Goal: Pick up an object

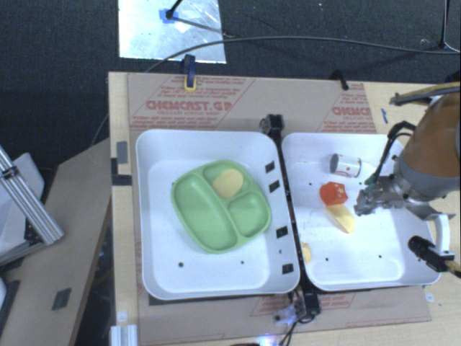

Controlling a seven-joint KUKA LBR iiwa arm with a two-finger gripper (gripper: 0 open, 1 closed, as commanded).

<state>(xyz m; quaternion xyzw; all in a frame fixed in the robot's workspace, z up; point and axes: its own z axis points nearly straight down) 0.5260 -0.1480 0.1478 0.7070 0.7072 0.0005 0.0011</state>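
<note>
Three loose pieces in right bin [360, 269]: yellow wedge [341, 218], red object [333, 192] just above it, small white canister [346, 166] toward back. Your gripper [365, 202] sits low beside wedge, apparently lined up for it; nothing visibly between tips, spread or pinched you cannot tell. Left bin [162, 265] carries green divided plate [220, 206], yellow lump [228, 183] in one compartment.

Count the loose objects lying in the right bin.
4: a small can near the far wall, a red piece mid-bin, a yellow wedge just nearer, a small yellow bit at the left wall. The arm may hide more.
</note>
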